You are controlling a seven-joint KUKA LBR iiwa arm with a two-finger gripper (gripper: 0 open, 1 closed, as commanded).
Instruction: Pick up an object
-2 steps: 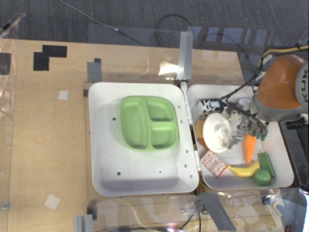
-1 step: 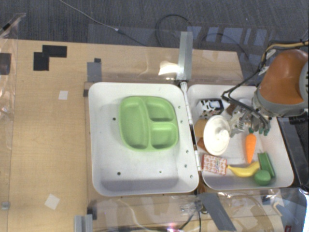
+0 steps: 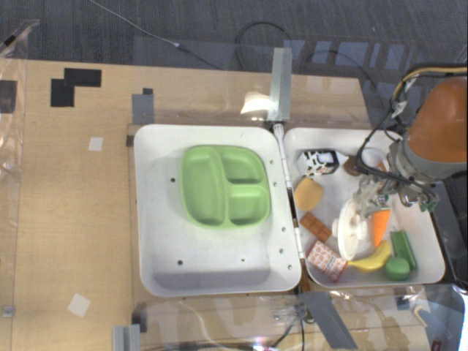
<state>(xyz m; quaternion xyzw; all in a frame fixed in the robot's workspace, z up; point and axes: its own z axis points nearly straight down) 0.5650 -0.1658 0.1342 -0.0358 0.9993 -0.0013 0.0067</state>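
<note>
The gripper (image 3: 374, 196), its grasp undeterminable, is positioned over the rigid, light toy carrot (image 3: 379, 227), best taken mid-body.

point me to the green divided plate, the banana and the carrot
green divided plate (image 3: 208, 189): camera view, floor of its long left compartment.
banana (image 3: 373, 257): camera view, middle of the yellow curve.
carrot (image 3: 380, 227): camera view, middle of the orange body.

Both white bins (image 3: 157, 196) look like smooth, matt plastic on a pale wood-grain bench (image 3: 66, 218), with a grey metal bracket (image 3: 281, 86) at their far edge. The green divided plate (image 3: 224, 186) is smooth plastic with a soft sheen; the banana (image 3: 373, 258) looks glossy plastic.
</note>
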